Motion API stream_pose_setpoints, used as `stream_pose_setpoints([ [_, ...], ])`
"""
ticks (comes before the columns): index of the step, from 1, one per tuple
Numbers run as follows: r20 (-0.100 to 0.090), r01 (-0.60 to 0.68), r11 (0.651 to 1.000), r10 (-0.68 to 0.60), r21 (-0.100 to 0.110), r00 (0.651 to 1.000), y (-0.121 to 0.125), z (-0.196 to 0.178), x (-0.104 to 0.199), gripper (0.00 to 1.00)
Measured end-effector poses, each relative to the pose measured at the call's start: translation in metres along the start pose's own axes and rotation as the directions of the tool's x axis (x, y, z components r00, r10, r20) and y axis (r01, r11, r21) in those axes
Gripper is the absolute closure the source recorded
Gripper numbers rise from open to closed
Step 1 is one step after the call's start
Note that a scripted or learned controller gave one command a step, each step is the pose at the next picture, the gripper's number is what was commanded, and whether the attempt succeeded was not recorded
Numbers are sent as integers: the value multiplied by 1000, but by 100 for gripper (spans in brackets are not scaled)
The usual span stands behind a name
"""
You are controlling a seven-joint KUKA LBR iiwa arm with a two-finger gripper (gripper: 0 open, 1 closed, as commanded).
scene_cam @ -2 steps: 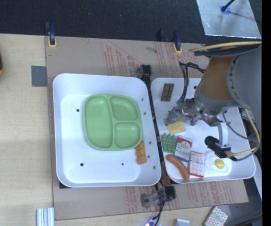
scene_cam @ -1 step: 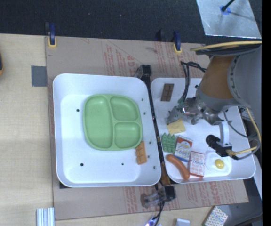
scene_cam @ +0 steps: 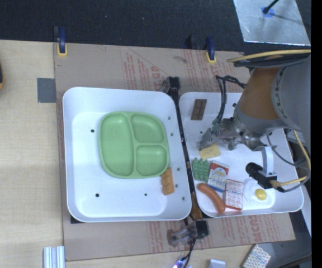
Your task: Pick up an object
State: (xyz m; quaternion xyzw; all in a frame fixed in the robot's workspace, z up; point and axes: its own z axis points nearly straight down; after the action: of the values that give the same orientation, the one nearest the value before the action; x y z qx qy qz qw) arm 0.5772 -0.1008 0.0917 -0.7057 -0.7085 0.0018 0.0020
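Two shallow white bins sit side by side on the worktop [scene_cam: 27,149], and the split looks deliberate: the left bin [scene_cam: 80,200] carries a green divided plate [scene_cam: 133,144] and a small orange waffle-like piece [scene_cam: 167,181] near its right wall, while the right bin [scene_cam: 287,205] crowds the graspable odds and ends together within the arm's reach. There the pincer [scene_cam: 216,134] hangs low over a yellow cheese-like wedge [scene_cam: 209,151], seemingly the thing chosen for picking, lying just below and apart from it. Whether the pincer is spread or closed cannot be told, since wrist and cabling obscure it. Near the wedge lie a green block [scene_cam: 200,168], a red-and-white packet [scene_cam: 217,177], a sausage [scene_cam: 212,197] and a fried egg [scene_cam: 260,194]; a brown bar [scene_cam: 199,109] rests towards the far end.
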Motion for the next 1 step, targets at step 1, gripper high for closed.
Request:
stream_pose_setpoints([
  [1, 1, 3, 1000, -3, -6, 1000, 25, -1, -8, 0],
])
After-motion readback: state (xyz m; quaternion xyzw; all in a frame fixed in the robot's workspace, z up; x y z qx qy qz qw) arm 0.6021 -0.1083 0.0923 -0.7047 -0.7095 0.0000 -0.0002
